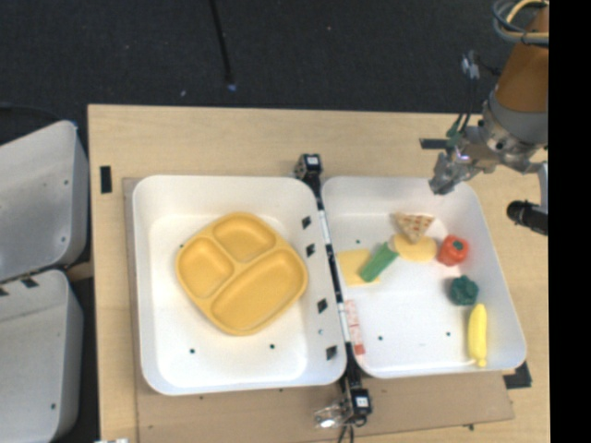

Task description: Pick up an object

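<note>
- Tan wood forms the bench [111, 247] we look down on, and it bears two shallow white bins side by side.
- We find the left bin [157, 340] holding one yellow divided plate [242, 272], which has three compartments, all bare.
- We see the right bin [416, 349] holding all the small toy foods, loosely grouped towards its far right half.
- We see the grey arm [522, 86], with its orange band, reaching in from the right; its gripper [446, 179] hangs over the far edge of the right bin, above the foods and touching none.
- We cannot tell whether the gripper is spread or closed, and nothing shows in its grasp.
- We judge the pick not yet begun: a descent, a grasp and a lift all remain.
- A yellow banana [477, 333] lies alone near the right wall, well apart from the rest.
- A green stick-shaped piece [379, 262] lies across a pale yellow slab [351, 266].
- A tan wedge [414, 222] sits nearest the gripper, touching a yellow lump [416, 249].
- A red tomato [452, 250] and a dark green piece [464, 290] sit just right of those.
- We judge the crowded middle pieces awkward to grip singly.
</note>
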### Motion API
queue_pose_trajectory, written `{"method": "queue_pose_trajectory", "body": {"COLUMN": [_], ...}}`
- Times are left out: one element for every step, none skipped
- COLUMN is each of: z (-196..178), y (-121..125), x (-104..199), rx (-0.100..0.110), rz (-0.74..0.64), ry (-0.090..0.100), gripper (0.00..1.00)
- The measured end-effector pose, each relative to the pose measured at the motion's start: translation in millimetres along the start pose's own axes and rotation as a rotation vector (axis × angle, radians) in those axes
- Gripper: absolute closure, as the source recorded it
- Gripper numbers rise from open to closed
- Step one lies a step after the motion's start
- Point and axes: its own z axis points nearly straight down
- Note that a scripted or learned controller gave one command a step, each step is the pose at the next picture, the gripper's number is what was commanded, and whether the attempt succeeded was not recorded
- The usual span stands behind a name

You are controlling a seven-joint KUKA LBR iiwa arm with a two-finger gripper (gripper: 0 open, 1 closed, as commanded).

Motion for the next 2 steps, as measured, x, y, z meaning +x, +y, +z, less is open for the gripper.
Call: {"method": "queue_pose_trajectory", "body": {"z": [-45.3,-41.4], "y": [1.2,-28.7], "x": [-1.7,48.2], "rx": [0.000,0.007], "rz": [-0.003,-0.004], "ry": [0.000,0.002], "gripper": [1.00,1.00]}}
